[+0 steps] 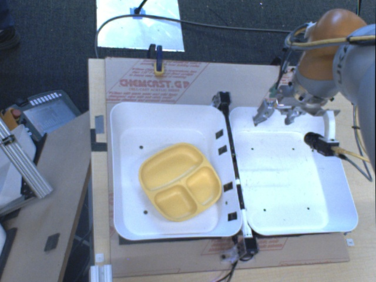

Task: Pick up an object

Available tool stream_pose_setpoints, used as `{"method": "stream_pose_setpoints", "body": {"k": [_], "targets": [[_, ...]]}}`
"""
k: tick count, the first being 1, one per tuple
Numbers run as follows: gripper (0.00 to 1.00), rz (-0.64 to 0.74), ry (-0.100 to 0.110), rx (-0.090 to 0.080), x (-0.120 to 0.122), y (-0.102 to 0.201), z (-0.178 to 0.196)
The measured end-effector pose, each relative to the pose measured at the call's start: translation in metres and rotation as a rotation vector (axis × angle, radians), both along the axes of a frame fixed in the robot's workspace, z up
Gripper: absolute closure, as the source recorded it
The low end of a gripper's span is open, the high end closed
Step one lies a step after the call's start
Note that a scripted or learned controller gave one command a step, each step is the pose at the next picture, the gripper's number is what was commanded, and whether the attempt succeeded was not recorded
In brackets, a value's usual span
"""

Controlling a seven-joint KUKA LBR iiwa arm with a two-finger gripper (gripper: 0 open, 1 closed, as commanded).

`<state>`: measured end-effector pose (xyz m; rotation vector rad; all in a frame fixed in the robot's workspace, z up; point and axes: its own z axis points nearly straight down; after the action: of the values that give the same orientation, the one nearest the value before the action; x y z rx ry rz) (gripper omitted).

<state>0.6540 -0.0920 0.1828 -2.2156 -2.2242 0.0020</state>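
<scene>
Hovering over the right bin [329, 216], the end effector [276, 116] is seen open, nothing held; "CHEMCAST GP" is printed on the board [154, 82] behind the yellow tray [179, 181].

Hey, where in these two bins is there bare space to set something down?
The right bin has open floor from the divider to its right wall, below the claw hanging at its far edge. In the left bin, the yellow tray crowds the middle; a bare strip runs along its far wall and left side.
</scene>
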Motion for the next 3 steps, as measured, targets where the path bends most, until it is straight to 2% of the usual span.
{"method": "stream_pose_setpoints", "body": {"k": [1,2,3], "targets": [[0.0,-0.002,0.005,0.0,-0.003,-0.007,-0.063],[0.0,-0.002,0.003,0.0,-0.003,-0.006,-0.103],[1.0,-0.001,0.002,0.0,-0.002,-0.007,-0.093]]}}
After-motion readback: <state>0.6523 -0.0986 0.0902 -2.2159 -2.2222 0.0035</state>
